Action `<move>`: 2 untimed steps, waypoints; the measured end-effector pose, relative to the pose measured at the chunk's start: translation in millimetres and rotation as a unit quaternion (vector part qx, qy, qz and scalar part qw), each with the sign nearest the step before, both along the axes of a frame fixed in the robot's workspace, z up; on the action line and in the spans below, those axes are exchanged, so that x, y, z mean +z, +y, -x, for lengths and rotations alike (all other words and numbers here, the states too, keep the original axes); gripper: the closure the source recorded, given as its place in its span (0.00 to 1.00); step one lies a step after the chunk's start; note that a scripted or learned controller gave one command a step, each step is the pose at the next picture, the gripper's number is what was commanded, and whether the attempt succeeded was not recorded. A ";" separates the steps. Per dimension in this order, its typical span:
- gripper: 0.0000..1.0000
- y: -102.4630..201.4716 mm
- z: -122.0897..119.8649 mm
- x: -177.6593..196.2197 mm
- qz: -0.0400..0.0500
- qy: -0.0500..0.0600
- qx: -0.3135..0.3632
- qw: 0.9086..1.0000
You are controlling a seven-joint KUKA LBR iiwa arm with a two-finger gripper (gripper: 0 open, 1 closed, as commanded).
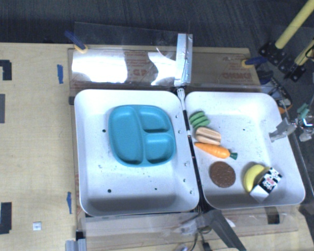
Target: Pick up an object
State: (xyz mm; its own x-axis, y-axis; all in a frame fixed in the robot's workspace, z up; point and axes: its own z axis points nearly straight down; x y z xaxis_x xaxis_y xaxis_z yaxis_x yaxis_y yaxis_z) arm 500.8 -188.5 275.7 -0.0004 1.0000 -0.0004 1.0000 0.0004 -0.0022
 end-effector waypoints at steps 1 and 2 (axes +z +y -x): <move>0.00 59.7 -32.7 -23.0 -0.002 0.002 0.064 0.998; 0.00 89.7 -56.9 -152.1 -0.002 0.005 0.067 0.998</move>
